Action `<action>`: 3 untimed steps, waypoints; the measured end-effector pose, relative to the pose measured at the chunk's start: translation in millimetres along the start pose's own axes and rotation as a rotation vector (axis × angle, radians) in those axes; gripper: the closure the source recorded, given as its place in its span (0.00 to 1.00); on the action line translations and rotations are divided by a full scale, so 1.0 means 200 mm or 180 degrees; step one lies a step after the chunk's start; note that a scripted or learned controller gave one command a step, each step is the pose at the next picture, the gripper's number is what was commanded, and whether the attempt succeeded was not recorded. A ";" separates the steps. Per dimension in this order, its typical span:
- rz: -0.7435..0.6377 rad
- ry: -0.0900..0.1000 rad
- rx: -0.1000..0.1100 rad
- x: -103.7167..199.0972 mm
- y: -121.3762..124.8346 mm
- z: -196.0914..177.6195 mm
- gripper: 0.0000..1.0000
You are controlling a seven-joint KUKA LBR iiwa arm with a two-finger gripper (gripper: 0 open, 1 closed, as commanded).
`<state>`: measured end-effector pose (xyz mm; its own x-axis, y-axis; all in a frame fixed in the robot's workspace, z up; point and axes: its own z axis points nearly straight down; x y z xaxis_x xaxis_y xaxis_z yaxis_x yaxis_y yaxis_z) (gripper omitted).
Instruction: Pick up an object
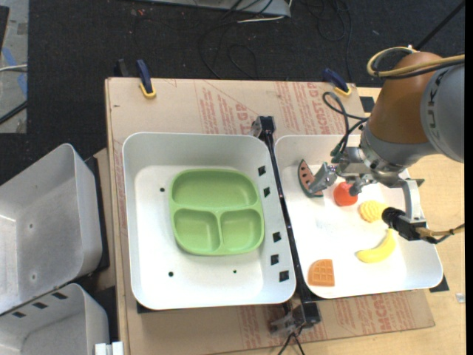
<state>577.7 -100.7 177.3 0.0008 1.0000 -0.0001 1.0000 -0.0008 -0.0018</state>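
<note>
White plastic fills the middle of the scene: two shallow bins sit side by side on a brown board tabletop [192,106], clamped at the far edge. The left bin [144,220] carries a green divided plate [218,211], three compartments, lying flat and square in the middle.

Over to the right bin [421,272], and this is where the action is. The grey arm [414,102], orange band showing above the wrist, reaches in from the right and hangs low over the far half of that bin. The pincer [334,180] is down among the toys, metal fingers [319,181] pointing toward the left wall of the bin. Whether they stand apart or together, one cannot tell from this angle; the wrist hides too much, and nothing is plainly seen between them.

Right beside the fingers sits a small red tomato [344,194], touching or all but touching the tool. Just left of it, near the bin's dividing wall, lies a watermelon slice [304,176], dark rind outward. To the right of the tomato there is a yellow lemon [370,211], and nearer the front a yellow banana [376,248], curved, lying flat. A black cable end [399,222] from the arm trails between those two. Down at the front, well apart from the rest, rests an orange waffle [321,272].
</note>
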 end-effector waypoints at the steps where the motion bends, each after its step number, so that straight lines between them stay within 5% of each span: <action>1: 0.0006 0.0001 0.0005 -0.03 0.02 0.30 0.00; 2: 0.0006 0.0001 0.0000 -0.03 0.02 0.43 0.00; 3: 0.0009 0.0001 -0.0007 -0.03 0.02 0.37 1.00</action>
<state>582.5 -105.8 102.3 0.0037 1.0000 0.0001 1.0000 -0.0037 0.0003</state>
